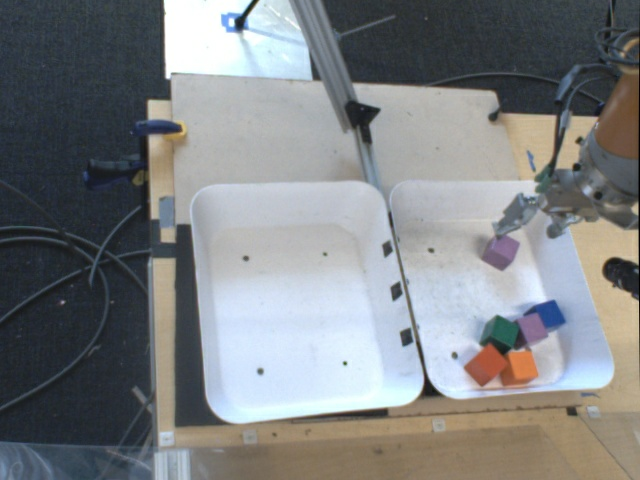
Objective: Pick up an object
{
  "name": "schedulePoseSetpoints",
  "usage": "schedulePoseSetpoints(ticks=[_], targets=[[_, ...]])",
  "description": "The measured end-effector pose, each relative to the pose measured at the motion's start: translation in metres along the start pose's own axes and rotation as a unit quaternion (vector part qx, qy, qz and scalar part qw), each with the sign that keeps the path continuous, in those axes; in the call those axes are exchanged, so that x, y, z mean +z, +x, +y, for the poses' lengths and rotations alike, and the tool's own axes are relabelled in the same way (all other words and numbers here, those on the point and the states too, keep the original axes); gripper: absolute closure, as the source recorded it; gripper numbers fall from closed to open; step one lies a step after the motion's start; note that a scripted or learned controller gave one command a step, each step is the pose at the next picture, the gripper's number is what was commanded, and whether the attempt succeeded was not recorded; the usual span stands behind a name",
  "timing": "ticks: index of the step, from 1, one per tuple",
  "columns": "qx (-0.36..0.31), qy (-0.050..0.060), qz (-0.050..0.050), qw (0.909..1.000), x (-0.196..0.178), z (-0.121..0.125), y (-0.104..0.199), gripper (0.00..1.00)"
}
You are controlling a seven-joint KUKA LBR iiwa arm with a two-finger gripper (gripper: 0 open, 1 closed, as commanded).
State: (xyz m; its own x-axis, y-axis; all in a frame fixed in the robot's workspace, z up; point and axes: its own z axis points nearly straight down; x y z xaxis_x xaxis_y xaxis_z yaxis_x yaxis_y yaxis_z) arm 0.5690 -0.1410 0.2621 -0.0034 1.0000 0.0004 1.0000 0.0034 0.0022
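Nearest the viewer, along the front wall of the right bin [590,363], lies a cluster of blocks touching one another: an orange-red block [485,364] and an orange block [520,367] at the front, a green block [500,331] just behind them, then a small purple block [532,328] and a blue block [549,315] on the far right side of the group. The left bin [215,268] sits just beside the right one, the two sharing a middle edge marked by small dark tabs.

Farther back in the right bin, well apart from the cluster, a lone purple cube [501,252] stands tilted on the bin floor. The gripper [532,218] hangs directly above and slightly right of it, its fingers spread apart; one finger [514,215] reaches down to the cube's upper corner, and nothing is seen between the fingers. The arm [612,148] enters from the right.

Beyond the bins, the desk [260,133] carries a slanted metal pole [330,53] running to the junction of the bins. A blue and yellow clamp [160,128] grips the desk's far left edge. Cables [60,268] lie on the dark floor to the left.
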Motion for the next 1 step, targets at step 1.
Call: schedulePoseSetpoints(ticks=[1], targets=[[0.003, -0.005, -0.004, 1.0, -0.0849, 0.0094, -0.0632, 0.0]])
